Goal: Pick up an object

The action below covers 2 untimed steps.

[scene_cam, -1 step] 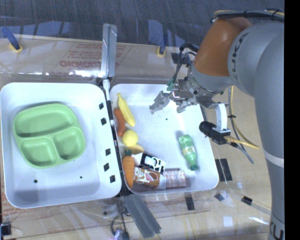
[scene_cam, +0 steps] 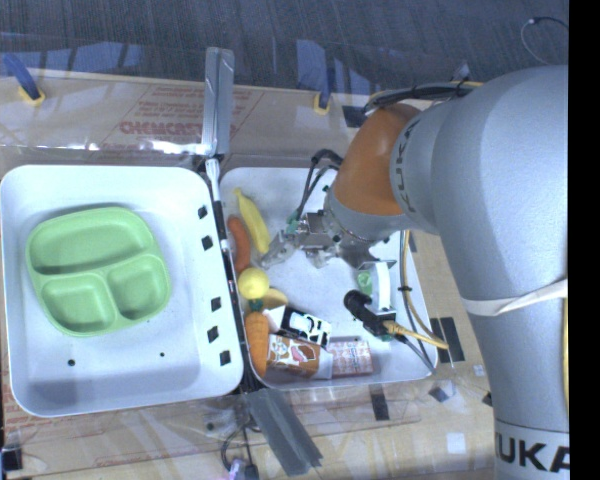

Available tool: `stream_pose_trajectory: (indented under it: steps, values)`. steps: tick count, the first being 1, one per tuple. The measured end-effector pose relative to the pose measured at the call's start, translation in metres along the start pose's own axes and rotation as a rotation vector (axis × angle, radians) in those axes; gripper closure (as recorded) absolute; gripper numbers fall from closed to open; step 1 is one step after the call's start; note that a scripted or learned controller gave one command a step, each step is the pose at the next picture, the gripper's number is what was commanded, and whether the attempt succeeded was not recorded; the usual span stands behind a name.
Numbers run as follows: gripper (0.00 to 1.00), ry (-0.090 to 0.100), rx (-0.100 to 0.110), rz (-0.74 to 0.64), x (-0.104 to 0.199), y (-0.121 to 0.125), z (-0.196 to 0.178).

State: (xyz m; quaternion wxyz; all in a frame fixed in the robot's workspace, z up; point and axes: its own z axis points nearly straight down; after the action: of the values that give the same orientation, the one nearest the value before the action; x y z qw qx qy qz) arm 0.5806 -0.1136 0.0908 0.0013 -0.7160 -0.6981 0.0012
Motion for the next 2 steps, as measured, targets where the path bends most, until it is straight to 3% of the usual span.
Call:
stream_pose_trajectory:
  steps: [1, 2]
  values:
    - [0.00, 0.001, 0.001, 0.058, 0.020, -0.054, 0.000]
    - [0.00, 0.000, 0.000, 0.206, 0.018, 0.032, 0.000]
